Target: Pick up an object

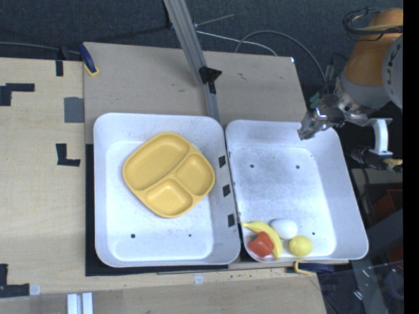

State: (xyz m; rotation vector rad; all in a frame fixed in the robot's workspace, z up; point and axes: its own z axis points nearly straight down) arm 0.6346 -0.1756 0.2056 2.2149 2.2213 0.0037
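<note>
White bin (327,169) on my right holds the small fruit pieces (273,235), bunched in its near corner. My gripper (308,131) hovers at the far rim; its grip state I cannot tell. Crowding against the wall could spoil a grasp.

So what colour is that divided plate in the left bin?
Yellow all over: the divided plate shows best in the camera view.

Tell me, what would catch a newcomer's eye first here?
Probably the yellow divided tray, lying alone in the left bin. Next, the small bright cluster in the right bin's near corner: a banana, a red piece, a white egg shape and a yellow ball. The gripper hovers over that bin's far right corner.
</note>
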